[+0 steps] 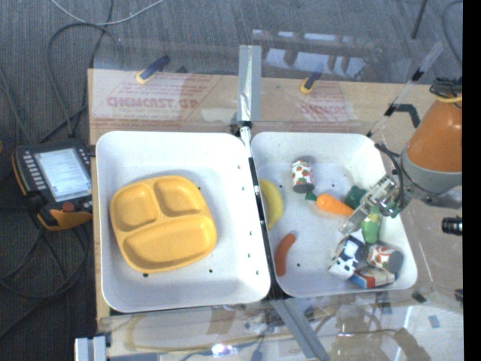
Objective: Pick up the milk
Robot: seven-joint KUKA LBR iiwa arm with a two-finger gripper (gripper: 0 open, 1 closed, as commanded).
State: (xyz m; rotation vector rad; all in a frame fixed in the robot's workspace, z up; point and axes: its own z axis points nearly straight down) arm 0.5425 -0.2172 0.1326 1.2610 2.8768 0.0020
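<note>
Two white bins side by side on the table (150, 104). In the left bin (135, 145), a yellow tray (162, 221) sitting centre-left, with bare floor on every side of it. In the right bin (331, 277), the clutter crowded toward the right wall and near-right corner: milk (346, 259), a black-and-white spotted carton, lying tilted low on the right, touching a red-and-white carton (373, 278) and a small can (381, 256) beside the corner. Just above the milk, a green bottle (371, 225); up and left, a carrot (333, 204) and a patterned can (302, 174). Along the left wall, a yellow piece (271, 201) and a red sausage (283, 253). Open floor across the bin's middle and near edge. End effector (376, 201) hanging over the green bottle, close to the right wall, above the milk; fingers too blurred against the clutter, so cannot tell.
</note>
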